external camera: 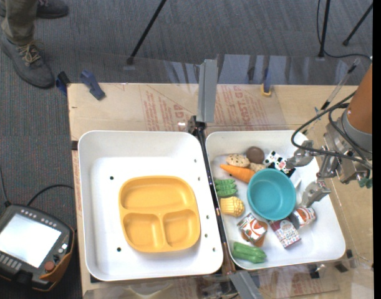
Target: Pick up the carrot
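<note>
The orange carrot [238, 172] lies in the right bin [330, 242], near its upper left, with its tip toward the bin's left wall and its thick end against the teal bowl [272, 194]. My gripper [307, 174] hangs over the right side of that bin, just right of the bowl and well apart from the carrot. Its two grey fingers [315, 193] are spread open, and nothing sits between them.
Around the carrot are a cookie [238, 161], a brown piece [255, 154], a black-and-white toy [276, 162], green vegetables [226, 187] and corn [231, 206]. Cans [252, 228] and a small carton [288, 233] lie below the bowl. A yellow divided plate [159, 213] sits in the left bin [96, 167].
</note>
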You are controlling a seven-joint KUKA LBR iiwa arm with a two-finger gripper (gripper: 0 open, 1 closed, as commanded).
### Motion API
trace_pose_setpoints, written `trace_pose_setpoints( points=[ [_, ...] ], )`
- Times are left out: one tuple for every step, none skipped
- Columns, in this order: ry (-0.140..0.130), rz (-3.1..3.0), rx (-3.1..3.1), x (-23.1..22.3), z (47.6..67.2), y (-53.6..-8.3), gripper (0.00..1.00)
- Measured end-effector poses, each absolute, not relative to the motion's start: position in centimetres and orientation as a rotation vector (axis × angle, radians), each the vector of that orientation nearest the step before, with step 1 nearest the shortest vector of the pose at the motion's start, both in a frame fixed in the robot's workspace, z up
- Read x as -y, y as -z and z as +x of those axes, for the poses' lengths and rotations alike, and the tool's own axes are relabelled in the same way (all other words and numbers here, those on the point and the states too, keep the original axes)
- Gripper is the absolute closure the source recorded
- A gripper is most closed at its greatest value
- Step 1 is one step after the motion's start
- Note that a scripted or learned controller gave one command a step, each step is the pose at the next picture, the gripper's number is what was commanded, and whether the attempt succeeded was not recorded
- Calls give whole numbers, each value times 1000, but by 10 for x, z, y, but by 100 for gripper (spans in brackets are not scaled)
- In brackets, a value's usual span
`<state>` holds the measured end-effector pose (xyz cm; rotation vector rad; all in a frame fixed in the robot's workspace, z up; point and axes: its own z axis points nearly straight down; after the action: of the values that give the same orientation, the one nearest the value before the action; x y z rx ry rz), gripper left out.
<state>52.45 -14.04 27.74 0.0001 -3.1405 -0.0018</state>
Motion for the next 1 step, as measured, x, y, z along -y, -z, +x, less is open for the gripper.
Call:
trace_pose_setpoints(
  points=[
    [5,-190,3125,125,559,-173,0]
  ],
)
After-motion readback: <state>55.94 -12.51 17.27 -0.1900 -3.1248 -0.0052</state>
